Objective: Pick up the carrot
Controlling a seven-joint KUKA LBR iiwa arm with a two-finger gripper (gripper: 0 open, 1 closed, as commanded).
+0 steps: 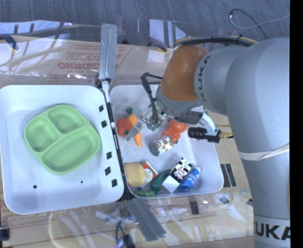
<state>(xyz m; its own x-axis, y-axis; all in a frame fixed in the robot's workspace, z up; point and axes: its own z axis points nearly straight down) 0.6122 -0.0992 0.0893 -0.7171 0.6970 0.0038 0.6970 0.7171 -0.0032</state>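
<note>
Gripper (147, 122) sat at the carrot (134, 133), jaw state unclear; crowding tomato (124, 125) risked a slipped grasp.

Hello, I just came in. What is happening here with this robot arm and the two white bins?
The grey arm reaches in from the right over the right bin, which holds a pile of toy items. Its gripper is low, right at the carrot, beside an orange toy. Whether the carrot is actually gripped cannot be told from this view; it looks close to the bin floor. The left bin holds a green divided plate.
</note>
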